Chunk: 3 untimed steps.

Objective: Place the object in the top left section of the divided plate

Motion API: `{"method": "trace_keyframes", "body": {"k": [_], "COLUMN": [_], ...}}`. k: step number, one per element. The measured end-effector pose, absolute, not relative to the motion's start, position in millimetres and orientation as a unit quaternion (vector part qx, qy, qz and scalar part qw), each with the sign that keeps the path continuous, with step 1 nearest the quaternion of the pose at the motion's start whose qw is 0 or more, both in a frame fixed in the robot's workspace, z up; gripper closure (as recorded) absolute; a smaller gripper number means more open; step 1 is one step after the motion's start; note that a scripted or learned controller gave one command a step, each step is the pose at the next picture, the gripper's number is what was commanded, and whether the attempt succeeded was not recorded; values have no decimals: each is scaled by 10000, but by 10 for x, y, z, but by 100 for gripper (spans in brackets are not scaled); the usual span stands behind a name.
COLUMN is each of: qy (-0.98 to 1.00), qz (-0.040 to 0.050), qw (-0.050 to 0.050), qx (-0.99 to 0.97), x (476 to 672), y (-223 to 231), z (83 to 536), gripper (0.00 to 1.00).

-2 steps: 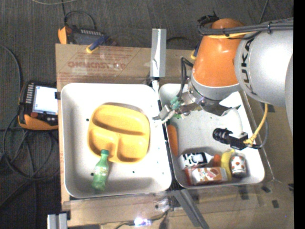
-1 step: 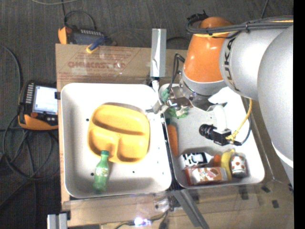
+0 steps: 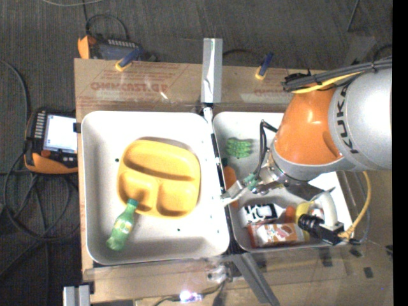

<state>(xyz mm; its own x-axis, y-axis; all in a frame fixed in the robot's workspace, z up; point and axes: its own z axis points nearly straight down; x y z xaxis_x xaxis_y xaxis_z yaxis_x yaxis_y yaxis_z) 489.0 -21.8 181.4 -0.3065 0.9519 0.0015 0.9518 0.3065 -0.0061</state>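
A yellow divided plate (image 3: 160, 176) lies in the left bin (image 3: 95, 139), its sections bare. A green bottle (image 3: 122, 225) rests on its side by the plate's lower left corner, its cap end touching the plate's rim. My gripper (image 3: 241, 189) hangs low over the left side of the right bin (image 3: 245, 123), close to the wall between the bins. A small orange piece (image 3: 228, 172) lies just beside it. The wrist hides what is under the gripper.
In the right bin lie a green leafy item (image 3: 239, 147) at the back, a black-and-white item (image 3: 261, 210), a red-brown packet (image 3: 275, 234), a yellow bottle with a red cap (image 3: 298, 211) and a white object (image 3: 326, 204). The arm covers the bin's right half.
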Motion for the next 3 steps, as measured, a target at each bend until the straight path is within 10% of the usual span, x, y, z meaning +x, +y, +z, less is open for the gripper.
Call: {"method": "trace_keyframes", "body": {"k": [1,2,3], "qy": [-8084,-7851,-8048], "qz": [27,21,20], "qw": [39,-3,-12], "qx": [-5886,-6194,-5935], "x": [4896,5932,6473], "y": [-215,-589,-987], "z": [1887,2623,3948], "gripper": [100,100,100]}}
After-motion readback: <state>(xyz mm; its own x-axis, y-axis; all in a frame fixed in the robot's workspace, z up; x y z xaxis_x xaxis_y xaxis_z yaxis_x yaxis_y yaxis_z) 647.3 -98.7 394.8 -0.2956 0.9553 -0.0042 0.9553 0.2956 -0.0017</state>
